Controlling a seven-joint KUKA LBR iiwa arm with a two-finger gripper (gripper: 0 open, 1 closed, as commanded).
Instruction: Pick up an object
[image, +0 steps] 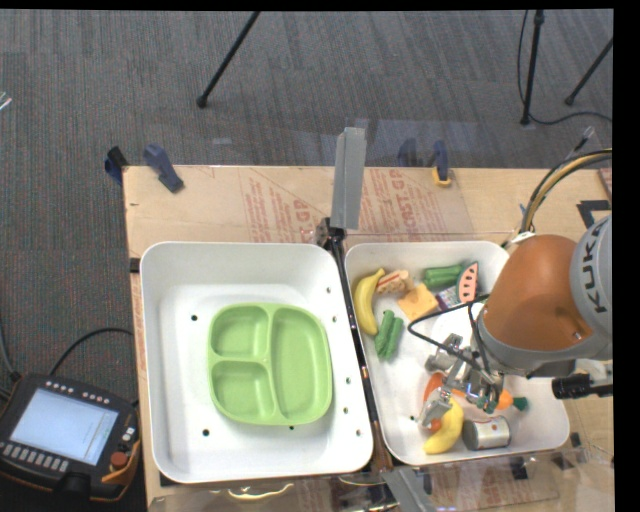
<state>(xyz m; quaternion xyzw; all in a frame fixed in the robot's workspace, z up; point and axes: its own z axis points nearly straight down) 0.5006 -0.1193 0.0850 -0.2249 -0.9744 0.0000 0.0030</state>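
The fingers (447, 398) hang low in the lower right of the frame, over an orange carrot-like piece (433, 384) and just above a small banana (446, 430) with a grey can (486, 433) beside it, but I cannot tell whether they are spread or closed on anything. The arm (535, 300) leans in from the right, likely to reach this crowded corner of the right bin (400, 452). A larger banana (366, 300), green beans (388, 334) and a watermelon slice (469, 283) lie toward the bin's upper part, and the left bin (170, 300) on the table (230, 205) carries a green divided plate (270, 364).
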